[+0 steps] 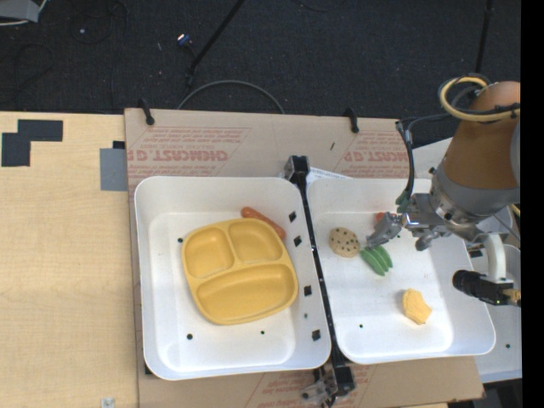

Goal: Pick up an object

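The left white bin (161, 228) holds a yellow three-compartment plastic plate (240, 270), with an orange carrot-like toy (262, 220) just beyond its far edge. In the right white bin (463, 334) lie a round brown speckled cookie (344, 241), a green pod-shaped toy (376, 259) and, nearer, a yellow chunk (416, 306). The gripper (387, 228) hangs just above the green toy's far end; I cannot tell its state. This looks like the approach step; next it needs to descend squarely over the toy and close
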`<state>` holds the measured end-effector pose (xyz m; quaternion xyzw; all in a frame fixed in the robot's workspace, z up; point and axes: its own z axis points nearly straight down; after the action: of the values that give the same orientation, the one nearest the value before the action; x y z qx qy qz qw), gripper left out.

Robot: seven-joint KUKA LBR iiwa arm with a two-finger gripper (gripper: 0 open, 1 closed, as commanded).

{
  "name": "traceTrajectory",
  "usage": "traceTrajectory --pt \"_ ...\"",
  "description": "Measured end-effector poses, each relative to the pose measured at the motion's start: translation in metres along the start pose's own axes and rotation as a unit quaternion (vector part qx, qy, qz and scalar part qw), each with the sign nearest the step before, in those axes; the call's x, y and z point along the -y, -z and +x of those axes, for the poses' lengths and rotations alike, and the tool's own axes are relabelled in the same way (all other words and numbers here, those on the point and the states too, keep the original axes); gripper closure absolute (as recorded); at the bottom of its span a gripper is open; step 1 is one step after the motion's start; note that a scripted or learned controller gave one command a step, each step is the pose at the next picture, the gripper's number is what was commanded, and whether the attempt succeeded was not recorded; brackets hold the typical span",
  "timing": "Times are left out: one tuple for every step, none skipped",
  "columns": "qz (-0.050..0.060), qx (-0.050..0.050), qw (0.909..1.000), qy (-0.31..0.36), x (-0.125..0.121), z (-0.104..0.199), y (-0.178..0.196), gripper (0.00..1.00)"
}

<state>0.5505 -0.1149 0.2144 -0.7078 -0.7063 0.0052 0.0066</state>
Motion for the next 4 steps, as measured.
traceTrajectory --pt "-0.006 0.001 1.0 0.001 -0.002 0.0 0.007 0.0" --pt "-0.005 0.0 1.0 0.001 -0.005 0.006 -0.037 0.0" --pt "-0.004 0.0 1.0 0.001 -0.001 0.001 -0.099 0.0" --pt "-0.006 0.0 1.0 0.001 -0.001 0.002 -0.128 0.0"
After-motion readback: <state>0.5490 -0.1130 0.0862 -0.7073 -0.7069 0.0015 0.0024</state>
